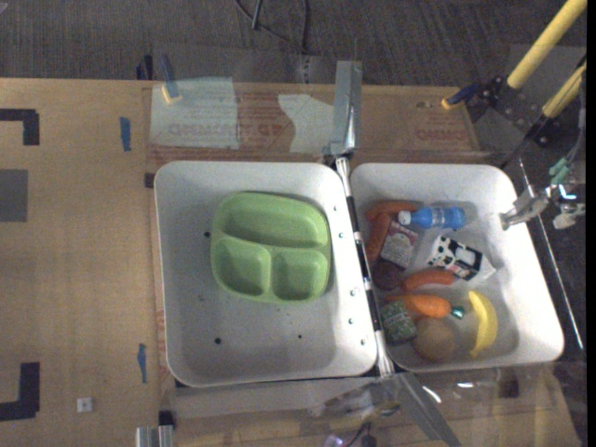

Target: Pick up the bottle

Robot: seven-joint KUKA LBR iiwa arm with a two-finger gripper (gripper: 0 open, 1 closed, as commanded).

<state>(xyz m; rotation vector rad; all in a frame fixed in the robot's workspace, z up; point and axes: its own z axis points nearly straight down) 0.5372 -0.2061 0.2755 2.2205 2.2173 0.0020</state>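
The bottle, lying far in the right bin, is judged light, slippery, best gripped mid-body; pincer state cannot be told.

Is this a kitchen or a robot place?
Probably a robot test lab, not a kitchen. Two white bins sit on a taped wooden bench; one holds a green tray, the other toy food and a small bottle, with a gripper nearby.
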